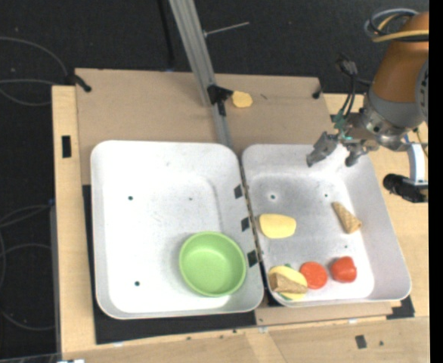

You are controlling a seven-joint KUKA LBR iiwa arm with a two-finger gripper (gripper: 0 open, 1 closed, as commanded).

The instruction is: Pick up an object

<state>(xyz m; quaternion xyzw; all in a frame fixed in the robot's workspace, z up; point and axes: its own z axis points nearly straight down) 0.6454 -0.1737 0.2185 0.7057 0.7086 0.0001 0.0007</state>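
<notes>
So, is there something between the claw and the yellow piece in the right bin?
Nothing visible stands in the way. The claw hovers over the far end of the right bin, fingers spread, holding nothing. Bare bin floor lies between it and the yellow piece. The tan wedge sits off to the side.

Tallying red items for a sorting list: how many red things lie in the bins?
2, both in the right bin near its front edge: a round red-orange one and a redder one just right of it. None looks hidden.
</notes>
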